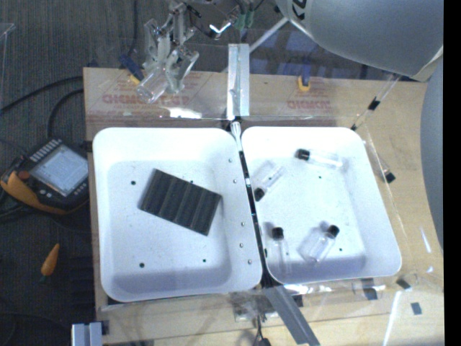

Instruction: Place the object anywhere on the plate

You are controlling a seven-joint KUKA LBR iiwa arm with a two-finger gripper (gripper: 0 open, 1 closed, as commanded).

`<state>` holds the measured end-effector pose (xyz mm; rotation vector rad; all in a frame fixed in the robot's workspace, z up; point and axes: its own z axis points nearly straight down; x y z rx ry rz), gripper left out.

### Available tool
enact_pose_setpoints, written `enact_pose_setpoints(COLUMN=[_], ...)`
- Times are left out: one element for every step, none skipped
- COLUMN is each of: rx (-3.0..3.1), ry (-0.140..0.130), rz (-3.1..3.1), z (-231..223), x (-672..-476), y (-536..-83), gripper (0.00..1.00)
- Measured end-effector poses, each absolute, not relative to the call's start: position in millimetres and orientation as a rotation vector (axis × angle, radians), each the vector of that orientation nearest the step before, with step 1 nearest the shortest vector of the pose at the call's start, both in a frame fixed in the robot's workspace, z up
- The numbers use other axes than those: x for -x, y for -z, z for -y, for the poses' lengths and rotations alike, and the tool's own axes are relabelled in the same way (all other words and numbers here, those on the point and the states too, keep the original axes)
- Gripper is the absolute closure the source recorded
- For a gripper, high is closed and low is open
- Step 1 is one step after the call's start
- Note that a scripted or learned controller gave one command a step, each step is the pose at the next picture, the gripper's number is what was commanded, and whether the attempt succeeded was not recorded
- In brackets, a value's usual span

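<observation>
A dark ribbed rectangular plate lies flat in the left white bin, turned at a slant. Several clear vials with black caps lie in the right bin: one near the far edge, one by the divider, and two toward the front. My gripper hangs beyond the left bin's far edge, over the wooden bench, well away from the plate and the vials. Something clear and glassy shows at its lower end, but I cannot make out what it is.
The arm's big grey body fills the top right. A metal post stands behind the join of the two bins. A handheld pendant and cables lie on the floor to the left.
</observation>
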<state>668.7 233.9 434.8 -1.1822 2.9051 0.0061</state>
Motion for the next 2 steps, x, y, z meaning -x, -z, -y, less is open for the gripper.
enact_pose_setpoints(rx=[0.398, 0.9], ry=[-0.005, -0.004], rz=[-3.114, -3.005], z=[-227.6, -233.6], x=[-658.9, -668.8], y=[-434.8, -434.5], gripper=[1.0, 1.0])
